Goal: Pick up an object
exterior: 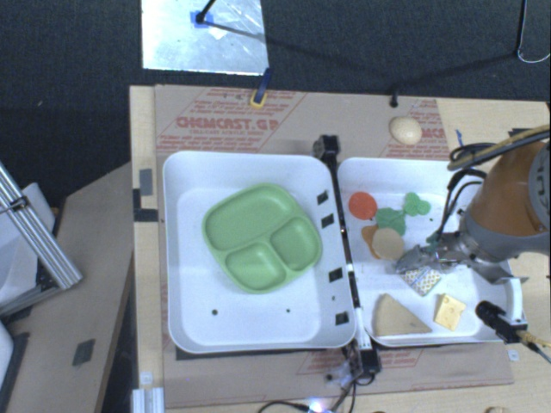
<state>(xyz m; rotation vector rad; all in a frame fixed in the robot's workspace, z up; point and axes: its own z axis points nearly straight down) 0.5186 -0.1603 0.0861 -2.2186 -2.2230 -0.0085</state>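
Note:
The right bin (430, 172) holds several small things: a red-orange disc (362, 205), green leafy pieces (401, 212), a tan round piece (386, 244), a small patterned block (423, 280), a yellow cube (448, 311) and a pale tan wedge (398, 317). My gripper (421, 261) reaches in from the right and hovers low in this bin. It sits right above the patterned block and just right of the tan round piece. The gripper's metal body covers the block's upper edge.
The left bin (185, 231) bears a green divided plate (262, 237) at its middle. A beige egg-shaped thing (405, 129) lies on the cardboard behind the right bin. A black-clipped divider (338, 231) runs between the bins.

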